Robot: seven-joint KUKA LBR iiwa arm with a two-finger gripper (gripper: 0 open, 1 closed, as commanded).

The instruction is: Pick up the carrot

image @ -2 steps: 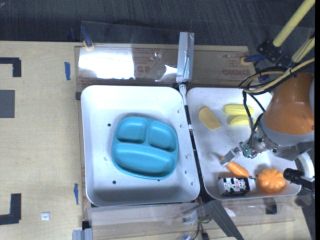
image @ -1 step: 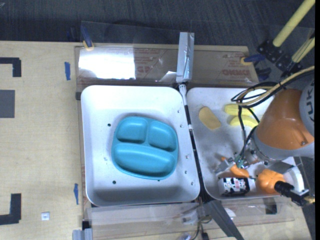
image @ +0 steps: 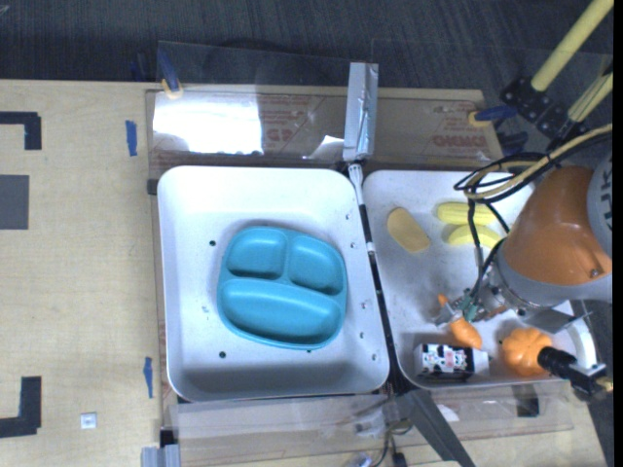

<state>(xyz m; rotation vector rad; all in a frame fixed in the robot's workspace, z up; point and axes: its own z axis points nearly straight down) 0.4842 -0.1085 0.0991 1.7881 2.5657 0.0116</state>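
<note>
- Camera view, left bin (image: 185,261): I see a blue divided plate (image: 283,285) lying near the middle of it, three compartments facing up.
- Camera view, right bin (image: 414,188): it sits just beside the left bin, and the two share a central edge in the middle of the frame.
- The arm (image: 560,236) enters from the right edge, its orange band over the right part of the right bin.
- The gripper (image: 474,305) reaches down into the lower middle of the right bin. I cannot tell how far its fingers are parted, nor whether anything is between them; cables and the wrist hide that area.
- The carrot (image: 464,333) is a small orange item in the lower part of the right bin, directly below the gripper tip and very close to it. Whether the two touch I cannot tell.
- A second orange item (image: 521,350) lies to the right of the carrot, near the lower right corner of the bin.
- A small black and white can (image: 447,360) lies on its side just below the carrot, against the near wall.
- A pale yellow rounded item (image: 408,230) lies in the upper left of the right bin; a yellow banana (image: 465,220) lies to its right, partly under cables.
</note>
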